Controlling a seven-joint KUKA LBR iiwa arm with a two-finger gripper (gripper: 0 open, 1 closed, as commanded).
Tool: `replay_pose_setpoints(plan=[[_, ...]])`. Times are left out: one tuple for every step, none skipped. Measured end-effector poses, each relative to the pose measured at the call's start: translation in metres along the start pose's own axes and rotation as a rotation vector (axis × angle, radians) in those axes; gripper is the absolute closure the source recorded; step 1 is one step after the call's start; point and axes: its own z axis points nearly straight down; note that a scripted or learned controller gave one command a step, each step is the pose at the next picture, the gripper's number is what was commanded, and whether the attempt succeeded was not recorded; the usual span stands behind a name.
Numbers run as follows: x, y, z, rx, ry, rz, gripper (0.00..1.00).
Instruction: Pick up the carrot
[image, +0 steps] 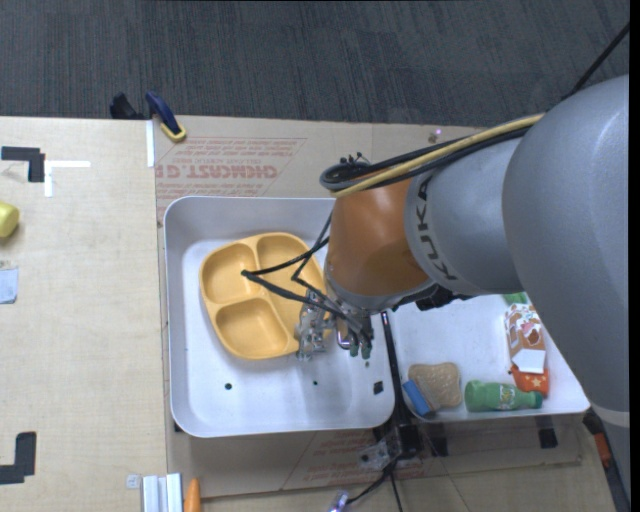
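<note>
My gripper (333, 338) hangs low over the left bin (260, 405), just off the right edge of a yellow divided plate (250, 290). Its two fingers stand apart, and only bare white bin floor shows between them. The orange band (375, 240) and the grey arm body cover the right part of the left bin and much of the right bin, hiding whatever lies beneath.
The right bin (560, 400) holds a tan sponge-like piece (435, 380), a blue item (417, 400), a green bottle (502, 396) and a red-and-white packet (526, 345). A small orange piece (190, 491) lies off the bins at the bottom. A yellow object (6, 220) sits far left.
</note>
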Motion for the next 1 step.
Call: replay_pose_setpoints(plan=[[0.0307,0.0129,-0.1381,0.001,0.006,0.019,1.0]])
